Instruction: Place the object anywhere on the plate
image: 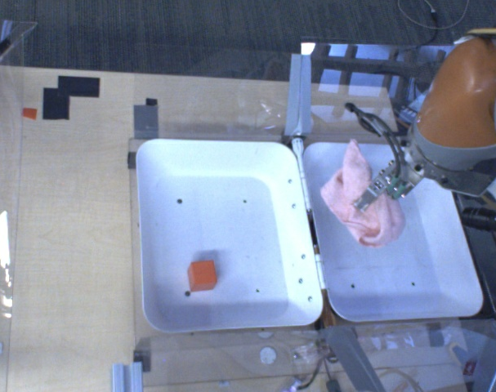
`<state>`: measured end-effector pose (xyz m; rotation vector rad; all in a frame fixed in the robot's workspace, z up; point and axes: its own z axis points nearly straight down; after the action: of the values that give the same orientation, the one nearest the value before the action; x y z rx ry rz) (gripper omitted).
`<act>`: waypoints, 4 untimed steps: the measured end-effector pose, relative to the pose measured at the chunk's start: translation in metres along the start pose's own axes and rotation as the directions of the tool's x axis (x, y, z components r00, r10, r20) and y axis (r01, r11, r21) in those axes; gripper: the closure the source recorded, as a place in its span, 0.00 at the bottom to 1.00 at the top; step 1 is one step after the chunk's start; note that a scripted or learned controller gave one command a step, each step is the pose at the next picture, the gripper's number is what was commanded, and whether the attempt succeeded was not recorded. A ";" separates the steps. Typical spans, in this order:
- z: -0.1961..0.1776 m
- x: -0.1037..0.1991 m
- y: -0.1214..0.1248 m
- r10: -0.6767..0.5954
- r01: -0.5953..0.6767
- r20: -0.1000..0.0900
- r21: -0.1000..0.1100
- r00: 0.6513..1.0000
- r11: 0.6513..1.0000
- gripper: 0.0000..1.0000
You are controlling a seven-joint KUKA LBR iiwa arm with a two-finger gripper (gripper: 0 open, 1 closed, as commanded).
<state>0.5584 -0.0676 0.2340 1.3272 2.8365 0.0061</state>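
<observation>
Cloth (pixel 358 194), pink and crumpled, lies in the right bin (pixel 444 292), toward its far left corner, stretching from near the far rim down toward the bin's middle. The gripper (pixel 368 198) sits directly over the cloth's middle, its tip dark and small against the folds; whether it is touching the fabric is hard to make out. An orange cube (pixel 203 275) rests in the left bin (pixel 231 170), near its near left corner, well apart from the cloth. The arm (pixel 468 104) is cut off at the right edge of the desk (pixel 60 235).
</observation>
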 end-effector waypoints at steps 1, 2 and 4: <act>0.009 0.040 0.030 -0.390 0.390 0.001 -0.002 0.921 0.921 1.00; 0.014 0.088 0.062 -0.719 0.719 0.003 -0.004 0.695 0.695 1.00; 0.007 0.186 0.107 -0.769 0.769 -0.001 -0.005 0.639 0.639 1.00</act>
<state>0.5213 0.1433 0.2265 -0.0031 3.1322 0.0066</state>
